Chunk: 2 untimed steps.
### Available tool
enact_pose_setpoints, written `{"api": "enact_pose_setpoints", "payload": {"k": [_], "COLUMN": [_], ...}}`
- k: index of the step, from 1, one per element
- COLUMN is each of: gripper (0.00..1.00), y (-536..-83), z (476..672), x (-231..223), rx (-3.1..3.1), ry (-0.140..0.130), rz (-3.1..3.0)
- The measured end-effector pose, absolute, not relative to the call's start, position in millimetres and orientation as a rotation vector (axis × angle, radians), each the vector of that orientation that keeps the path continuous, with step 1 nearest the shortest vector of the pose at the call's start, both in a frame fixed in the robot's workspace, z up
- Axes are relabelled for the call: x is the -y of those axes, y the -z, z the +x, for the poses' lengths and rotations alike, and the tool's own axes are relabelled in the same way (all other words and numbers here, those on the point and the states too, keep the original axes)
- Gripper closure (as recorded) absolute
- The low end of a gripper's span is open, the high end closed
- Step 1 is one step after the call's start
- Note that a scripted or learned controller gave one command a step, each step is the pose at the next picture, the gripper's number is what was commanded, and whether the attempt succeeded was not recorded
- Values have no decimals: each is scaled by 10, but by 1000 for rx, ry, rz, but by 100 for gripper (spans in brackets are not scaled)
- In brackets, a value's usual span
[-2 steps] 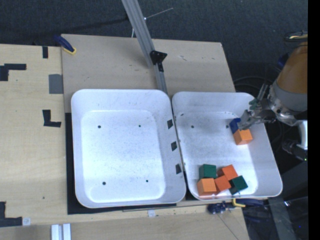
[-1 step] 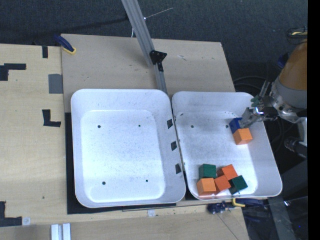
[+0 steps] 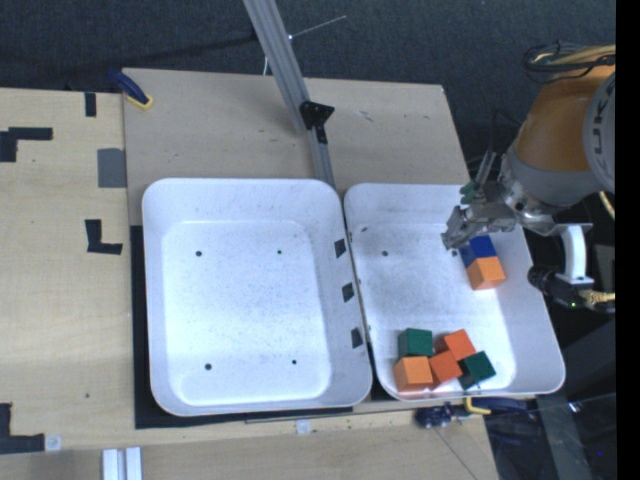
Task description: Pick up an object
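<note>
Jaws [image 3: 463, 230] sit over the far right part of the right shallow white plastic bin [image 3: 420, 268], close to its right wall. From my feed I can't tell if they're spread or pressed together; metal parts blur into each other.

Just beside the jaws, toward the bin's near side: small blue cube [image 3: 480, 247] w/ small orange cube [image 3: 486, 272] touching it on the near side. Blue one partly tucked under the wrist hardware; can't tell whether anything pinches it.

Near right corner of same bin, a tight cluster: dark green block [image 3: 416, 343], orange block [image 3: 413, 371] at the near wall, second orange block [image 3: 459, 346], third orange piece [image 3: 445, 367] between them, second dark green block [image 3: 478, 367] at the right end. All touching or nearly so.

Left shallow white plastic bin [image 3: 245, 293]: a few dark specks on the floor.

Grey arm w/ orange band [image 3: 560, 128] comes in from the right edge of the light wooden worktop [image 3: 60, 298]. Grey metal pole [image 3: 285, 58] slants across the far edge, ending at a black clamp [image 3: 316, 115] near the bins' shared wall.
</note>
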<state>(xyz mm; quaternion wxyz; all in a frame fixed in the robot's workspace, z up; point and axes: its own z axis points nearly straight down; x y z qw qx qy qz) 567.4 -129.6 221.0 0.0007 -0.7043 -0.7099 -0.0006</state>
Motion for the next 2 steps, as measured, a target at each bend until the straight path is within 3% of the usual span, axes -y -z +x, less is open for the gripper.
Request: {"api": "enact_pose_setpoints", "payload": {"k": [2], "gripper": [100], "y": [-2376], "z": [5704], "x": [220], "rx": [2228], "ry": [2], "rz": [-2212]}}
